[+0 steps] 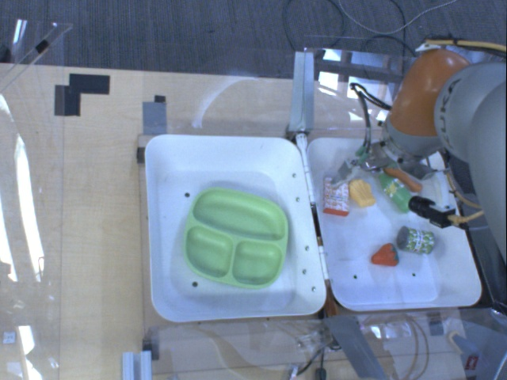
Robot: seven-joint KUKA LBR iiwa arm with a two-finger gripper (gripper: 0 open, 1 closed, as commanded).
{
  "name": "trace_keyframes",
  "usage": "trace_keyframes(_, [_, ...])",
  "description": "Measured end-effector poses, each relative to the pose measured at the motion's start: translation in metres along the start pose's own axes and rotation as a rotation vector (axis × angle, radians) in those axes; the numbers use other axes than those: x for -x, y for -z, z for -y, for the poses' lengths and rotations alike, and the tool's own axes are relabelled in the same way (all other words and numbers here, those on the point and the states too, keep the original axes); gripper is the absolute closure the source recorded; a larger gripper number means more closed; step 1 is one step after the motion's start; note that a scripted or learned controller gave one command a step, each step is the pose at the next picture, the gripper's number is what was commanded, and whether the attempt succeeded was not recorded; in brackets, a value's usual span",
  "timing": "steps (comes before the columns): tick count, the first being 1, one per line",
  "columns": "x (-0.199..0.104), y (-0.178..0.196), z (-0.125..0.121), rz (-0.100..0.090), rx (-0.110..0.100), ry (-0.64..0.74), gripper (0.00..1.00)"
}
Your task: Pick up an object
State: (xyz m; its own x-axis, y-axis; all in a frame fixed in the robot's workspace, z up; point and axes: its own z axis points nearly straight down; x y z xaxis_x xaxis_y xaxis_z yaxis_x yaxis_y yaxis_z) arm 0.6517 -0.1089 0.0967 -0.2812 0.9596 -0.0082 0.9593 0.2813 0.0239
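A red plastic strawberry [385, 255] lies in the right white bin [455, 291], the two-finger gripper [358, 165] hovering above a yellow block [362, 193], its spread impossible to tell.

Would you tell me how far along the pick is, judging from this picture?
Nothing looks picked yet: the strawberry, yellow block and small can lie in the right bin. The gripper is low over that bin's far side. Grasping and lifting remain.
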Motion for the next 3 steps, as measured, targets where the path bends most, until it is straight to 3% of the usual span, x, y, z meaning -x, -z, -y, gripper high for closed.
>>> trace_keyframes(1, [-0.025,0.002,0.026,0.004,0.007,0.218,0.00])
trace_keyframes(2, [0.007,0.002,0.079,0.003,0.003,0.213,0.00])
trace_keyframes(3, [-0.028,0.001,0.104,0.004,0.002,0.240,0.00])
